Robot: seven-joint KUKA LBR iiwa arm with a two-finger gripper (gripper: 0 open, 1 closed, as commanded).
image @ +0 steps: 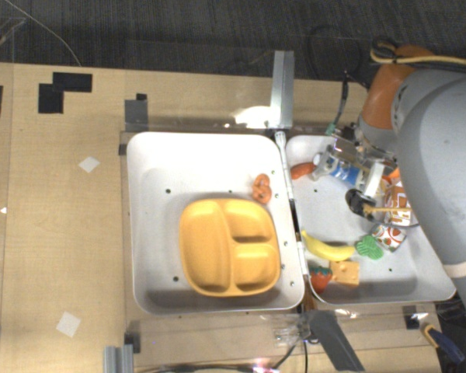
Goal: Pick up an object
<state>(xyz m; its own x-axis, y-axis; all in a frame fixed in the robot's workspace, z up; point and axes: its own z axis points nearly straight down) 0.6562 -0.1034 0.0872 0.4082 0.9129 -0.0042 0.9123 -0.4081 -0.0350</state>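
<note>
Camera view showed the gripper (pixel 356 169) low in the right bin (pixel 419 282), above the banana (pixel 328 248); finger state unclear.

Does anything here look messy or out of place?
Nothing looks spilled or broken. The yellow tray sits askew in the left bin, and the right bin holds a jumble, including a banana.

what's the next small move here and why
Probably a short descent toward the objects below. The end effector sits over the upper part of the right bin, near a blue item and a red piece, with nothing visibly held. The banana lies farther down the bin, so the nearer items look like easier targets.
</note>
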